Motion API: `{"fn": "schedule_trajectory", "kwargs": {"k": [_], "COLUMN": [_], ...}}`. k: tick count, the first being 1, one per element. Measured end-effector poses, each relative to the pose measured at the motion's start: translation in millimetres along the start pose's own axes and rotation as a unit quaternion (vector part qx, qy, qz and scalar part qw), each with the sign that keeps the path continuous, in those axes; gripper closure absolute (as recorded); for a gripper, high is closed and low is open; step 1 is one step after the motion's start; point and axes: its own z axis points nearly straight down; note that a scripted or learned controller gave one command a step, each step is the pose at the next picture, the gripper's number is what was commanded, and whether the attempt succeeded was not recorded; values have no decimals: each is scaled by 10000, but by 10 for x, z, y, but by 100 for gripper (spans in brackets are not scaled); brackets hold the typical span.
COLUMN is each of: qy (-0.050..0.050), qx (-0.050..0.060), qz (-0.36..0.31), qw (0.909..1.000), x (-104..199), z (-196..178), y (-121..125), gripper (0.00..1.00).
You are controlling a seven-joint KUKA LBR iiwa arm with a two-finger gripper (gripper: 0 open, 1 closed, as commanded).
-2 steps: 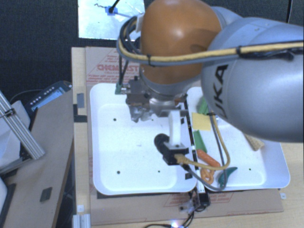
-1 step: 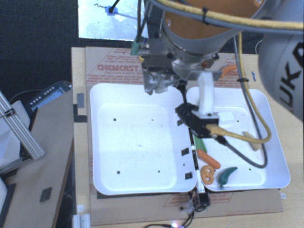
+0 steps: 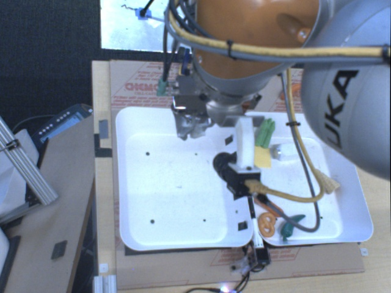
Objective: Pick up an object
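Right bin [image 3: 357, 224] w/ orange scissors [image 3: 267, 223], green piece [image 3: 265, 133], arm [image 3: 293, 54] overhead.

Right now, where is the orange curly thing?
The orange curly thing lies in the right bin, near its front edge, just left of the teal piece.

The robot arm [image 3: 342, 96] is big, round and grey, with a shiny orange band [image 3: 256, 17] near the wrist. Black letters "UKA" run down its grey side (the first letter is cut off). A yellow cable [image 3: 275, 52] wraps across the orange part, and thin black wires hang beside it. The wrist piece [image 3: 211, 105] below is silver metal.
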Motion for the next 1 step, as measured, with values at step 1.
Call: {"fn": "schedule_trajectory", "kwargs": {"k": [1], "qy": [-13], "qx": [26], "qz": [15], "qw": [10000], "x": [-5], "z": [898], "y": [-3], "gripper": [100]}}
